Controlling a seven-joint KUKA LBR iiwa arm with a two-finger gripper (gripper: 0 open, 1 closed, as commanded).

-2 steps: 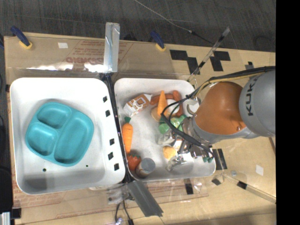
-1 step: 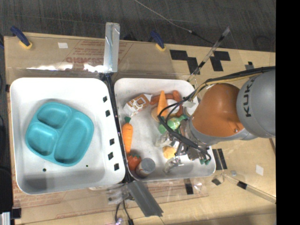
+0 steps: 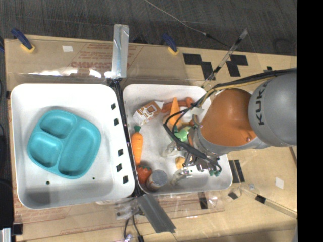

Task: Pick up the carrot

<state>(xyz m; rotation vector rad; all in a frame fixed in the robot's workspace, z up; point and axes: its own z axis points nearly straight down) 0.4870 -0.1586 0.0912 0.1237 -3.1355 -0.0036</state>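
Note:
The carrot [image 3: 137, 145] is orange with a small green top and lies lengthwise along the left wall of the right bin [image 3: 151, 91]. My gripper [image 3: 196, 166] is low over the front right part of that bin, about a hand's width to the right of the carrot and apart from it. The orange-banded wrist [image 3: 227, 117] and its cables hide much of the bin's right side.
The left bin [image 3: 30, 190] holds a teal divided plate [image 3: 63, 142]. In the right bin lie a brown-and-white packet [image 3: 148, 111], an orange wedge [image 3: 174, 106], a green item [image 3: 181, 133], a red-orange ball [image 3: 144, 173] and a grey cylinder [image 3: 158, 177].

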